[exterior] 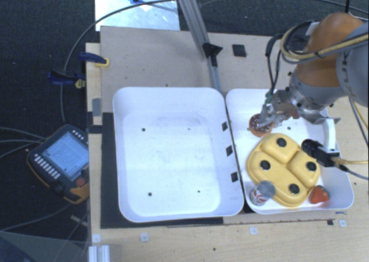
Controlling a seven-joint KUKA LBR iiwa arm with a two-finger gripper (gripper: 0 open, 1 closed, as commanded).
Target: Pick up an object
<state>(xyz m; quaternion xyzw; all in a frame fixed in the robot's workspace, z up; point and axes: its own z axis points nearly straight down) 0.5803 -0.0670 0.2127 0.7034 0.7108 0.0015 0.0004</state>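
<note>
Count: 2 shallow white plastic bins, left (124, 157) and right (239, 102). Right bin holds 4 items: 1 yellow moulded plastic block with four dark-centred bumps (283, 169), 1 small brown round piece (258, 124), 1 small red object (319, 195), 1 grey-topped small cylinder (263, 191). 1 handheld control pendant with a screen (59, 163) on the floor. 1 arm.

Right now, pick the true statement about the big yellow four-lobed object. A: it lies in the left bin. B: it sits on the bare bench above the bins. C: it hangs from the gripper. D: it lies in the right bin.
D: the yellow four-lobed object lies flat inside the right bin, beside a small red item, with the gripper above and to its left.
</note>
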